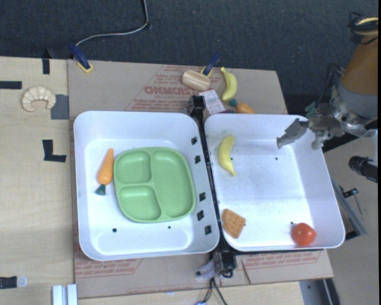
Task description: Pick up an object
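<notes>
In the right bin [317, 170] lie a yellow banana [226, 154] at its left side, a square waffle [233, 222] at the front left and a red tomato [303, 234] in the front right corner. In the left bin [89, 132] an orange carrot [105, 166] lies beside a green divided plate [155, 184]. My gripper [303, 135] hangs over the right bin's far right corner, open, with nothing between its fingers. It is well to the right of the banana.
Behind the bins, on the cardboard, lie a bread roll [195, 79], a second banana [228, 83], a small packet [211, 100] and an orange item [244, 108]. A croissant [39, 98] rests on the bench at far left. Blue clamps [81, 57] hold the cardboard's back edge.
</notes>
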Motion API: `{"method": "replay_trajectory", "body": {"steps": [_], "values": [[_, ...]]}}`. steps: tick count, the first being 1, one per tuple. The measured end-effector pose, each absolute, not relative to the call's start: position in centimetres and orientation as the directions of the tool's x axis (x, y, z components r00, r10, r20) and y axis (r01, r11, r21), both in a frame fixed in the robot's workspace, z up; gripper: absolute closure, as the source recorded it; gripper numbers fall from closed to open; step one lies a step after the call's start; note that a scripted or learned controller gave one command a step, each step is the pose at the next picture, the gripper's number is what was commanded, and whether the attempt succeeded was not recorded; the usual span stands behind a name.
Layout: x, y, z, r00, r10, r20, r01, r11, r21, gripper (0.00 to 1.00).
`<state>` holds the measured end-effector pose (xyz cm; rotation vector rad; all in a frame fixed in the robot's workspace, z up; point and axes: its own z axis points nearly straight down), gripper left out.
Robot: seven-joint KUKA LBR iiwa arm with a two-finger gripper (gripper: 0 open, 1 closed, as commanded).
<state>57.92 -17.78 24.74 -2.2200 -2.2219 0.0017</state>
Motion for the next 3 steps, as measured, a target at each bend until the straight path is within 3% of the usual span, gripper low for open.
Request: {"method": "replay_trajectory", "body": {"steps": [1,2,3], "values": [[60.7,-11.5,18.4,-0.002,1.0,0.001,1.0,0.002,-0.002,0.0],[63.6,-9.6,8.6,-0.002,1.0,-0.001,1.0,0.002,0.003,0.0],[63.6,-9.6,9.6,-0.002,1.0,-0.002,1.0,0.002,0.004,1.0]]}}
